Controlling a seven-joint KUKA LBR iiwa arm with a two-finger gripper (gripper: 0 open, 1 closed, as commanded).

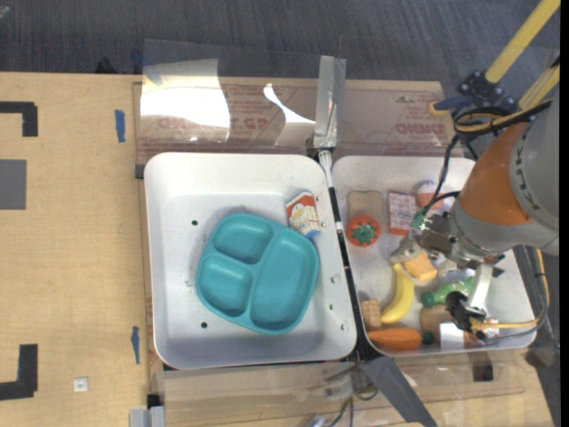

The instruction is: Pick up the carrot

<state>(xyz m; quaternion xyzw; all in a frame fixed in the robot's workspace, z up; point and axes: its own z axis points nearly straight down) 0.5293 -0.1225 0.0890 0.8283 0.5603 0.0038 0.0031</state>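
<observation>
Couldn't tell the gripper [449, 269] state, but it hung just above-right of the carrot [396, 337], presumably lining up a grab.

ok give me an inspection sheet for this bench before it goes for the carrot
surface: two shallow white bins side by side, left bin and right bin, on a wood-coloured bench
job's things: carrot lies at the near edge of the right bin, beside the banana
clutter: teal divided plate and a small carton in the left bin; tomato-like toy, red packet and other small toys in the right bin
grippers: gripper is low over the right bin's toys; state of jaws cannot be told
cables: yellow and black cables loop above the arm
surroundings: clear panel behind the bins, grey floor
</observation>
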